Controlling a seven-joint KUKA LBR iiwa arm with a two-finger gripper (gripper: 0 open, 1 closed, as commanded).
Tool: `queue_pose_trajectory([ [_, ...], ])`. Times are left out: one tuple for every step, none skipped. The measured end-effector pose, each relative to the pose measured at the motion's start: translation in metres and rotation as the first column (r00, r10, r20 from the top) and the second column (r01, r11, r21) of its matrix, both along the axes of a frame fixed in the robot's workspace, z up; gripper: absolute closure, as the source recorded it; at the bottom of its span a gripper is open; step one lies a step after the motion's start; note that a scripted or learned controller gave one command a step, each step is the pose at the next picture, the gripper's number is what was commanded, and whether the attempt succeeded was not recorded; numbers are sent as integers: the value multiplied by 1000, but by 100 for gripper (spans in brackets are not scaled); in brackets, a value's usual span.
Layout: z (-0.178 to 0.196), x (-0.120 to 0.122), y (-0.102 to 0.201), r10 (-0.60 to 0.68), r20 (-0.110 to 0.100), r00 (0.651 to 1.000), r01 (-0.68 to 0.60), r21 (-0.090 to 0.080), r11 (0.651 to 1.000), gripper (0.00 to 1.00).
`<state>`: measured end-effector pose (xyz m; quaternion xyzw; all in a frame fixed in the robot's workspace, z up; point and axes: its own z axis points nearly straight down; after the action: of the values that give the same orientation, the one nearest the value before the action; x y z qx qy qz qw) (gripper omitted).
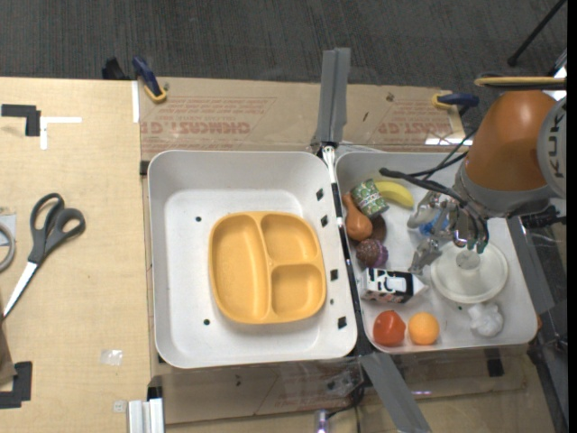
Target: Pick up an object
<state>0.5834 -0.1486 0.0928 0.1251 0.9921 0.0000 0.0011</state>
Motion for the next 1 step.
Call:
queue_pose_trajectory([
  [0, 44, 40, -181, 3, 983, 181, 0, 983, 0],
])
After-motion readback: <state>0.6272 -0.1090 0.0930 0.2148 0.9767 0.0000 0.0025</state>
